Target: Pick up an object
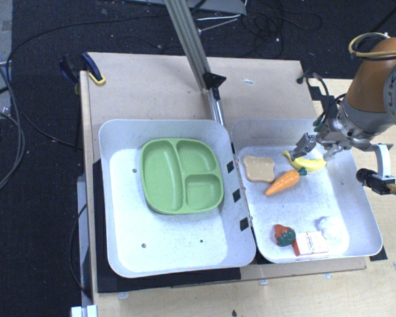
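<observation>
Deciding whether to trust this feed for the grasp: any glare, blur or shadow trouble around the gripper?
Camera view: even, soft light, no hard shadows; right bin slightly washed out, a pale object blends into it; gripper over the banana looks soft, fingers unresolved.

A wooden bench (264, 88) bears two white bins: left bin (119, 197) touching right bin (356, 210).
</observation>
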